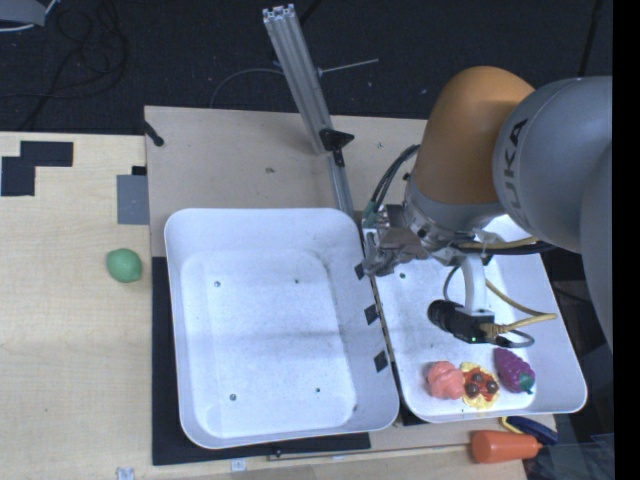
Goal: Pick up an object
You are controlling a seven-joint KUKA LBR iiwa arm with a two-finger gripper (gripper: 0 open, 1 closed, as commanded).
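Right bin [420, 328]: pink toy [443, 379], yellow toy [479, 385] and purple toy [514, 370], clustered along its lower edge. Left bin [260, 318]: bare white floor. My hand [378, 253] hangs over the bins' shared rim, at its upper end, well apart from the toys. Open or closed, I cannot tell.

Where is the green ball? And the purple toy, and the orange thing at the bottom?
green ball [124, 265], camera view, the middle of the ball.
purple toy [514, 370], camera view, the middle of its bumpy body.
orange thing [503, 446], camera view, the middle of its length.
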